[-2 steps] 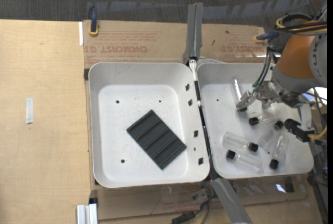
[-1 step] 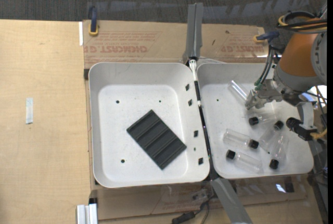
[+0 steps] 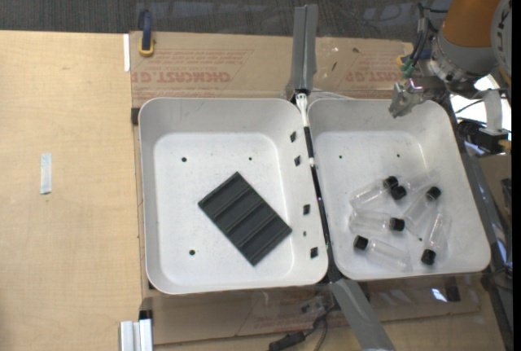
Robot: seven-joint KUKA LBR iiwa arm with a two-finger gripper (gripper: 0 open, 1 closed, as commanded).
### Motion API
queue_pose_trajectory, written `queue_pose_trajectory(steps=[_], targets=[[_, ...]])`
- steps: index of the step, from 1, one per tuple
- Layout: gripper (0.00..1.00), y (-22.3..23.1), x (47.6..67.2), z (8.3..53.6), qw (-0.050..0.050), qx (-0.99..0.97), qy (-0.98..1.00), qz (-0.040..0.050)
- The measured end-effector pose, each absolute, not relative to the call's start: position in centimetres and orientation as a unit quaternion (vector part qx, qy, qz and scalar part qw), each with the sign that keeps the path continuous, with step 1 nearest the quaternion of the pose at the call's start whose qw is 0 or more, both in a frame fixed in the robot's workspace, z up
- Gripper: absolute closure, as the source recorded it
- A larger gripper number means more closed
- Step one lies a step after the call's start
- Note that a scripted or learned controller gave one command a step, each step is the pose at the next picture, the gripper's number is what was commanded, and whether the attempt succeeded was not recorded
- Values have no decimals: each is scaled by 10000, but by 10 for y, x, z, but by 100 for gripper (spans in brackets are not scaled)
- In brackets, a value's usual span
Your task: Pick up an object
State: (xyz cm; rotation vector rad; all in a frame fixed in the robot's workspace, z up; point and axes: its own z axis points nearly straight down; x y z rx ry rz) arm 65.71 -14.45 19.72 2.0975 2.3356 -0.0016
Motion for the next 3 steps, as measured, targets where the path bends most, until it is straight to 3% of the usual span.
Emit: queue_pose_trajectory(steps=[1,2,3], targets=[[0,-144,657,197,8,6683,7439,-7],[0,-214,632,105,-1,6378,7702,-2],[0,-211,509,91,-28,6425,7663,5]])
